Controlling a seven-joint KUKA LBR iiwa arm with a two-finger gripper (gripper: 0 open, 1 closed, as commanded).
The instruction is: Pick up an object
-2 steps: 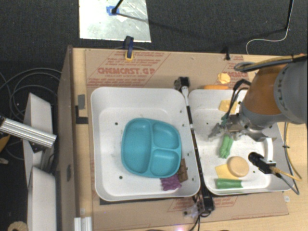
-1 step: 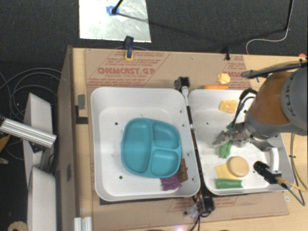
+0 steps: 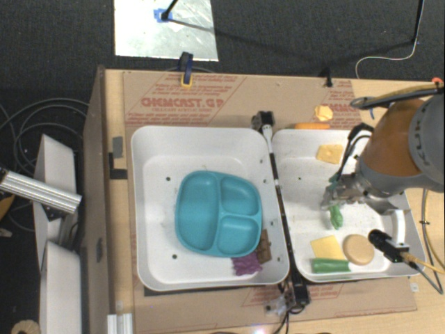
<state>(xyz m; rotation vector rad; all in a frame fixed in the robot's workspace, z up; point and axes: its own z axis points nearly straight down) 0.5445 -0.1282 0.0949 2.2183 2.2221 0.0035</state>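
I see a small green piece point(image 3: 336, 218) lying on the floor of the right bin point(image 3: 302, 193), just under the jaws point(image 3: 338, 195), which sit low over it at the end of the grey and orange arm point(image 3: 400, 148) reaching in from the right. From my view I cannot tell whether the jaws are released or clenched, nor whether they touch the green piece; the wrist hides their tips.

Nearer the bin's front edge I see a yellow block point(image 3: 327, 246), with a green bar point(image 3: 330, 265) just in front of it and a round tan disc point(image 3: 359, 249) beside it to the right. A second yellow piece point(image 3: 329, 153) lies toward the back of the bin, and an orange stick point(image 3: 311, 125) rests along the rear rim.

In the left bin point(image 3: 156, 186) I see a teal divided plate point(image 3: 217, 213) near the middle. A purple lump point(image 3: 245, 264) and a small brown piece point(image 3: 264, 248) sit at the plate's front right edge. Both bins rest on a brown cardboard sheet point(image 3: 188, 99) on the bench.
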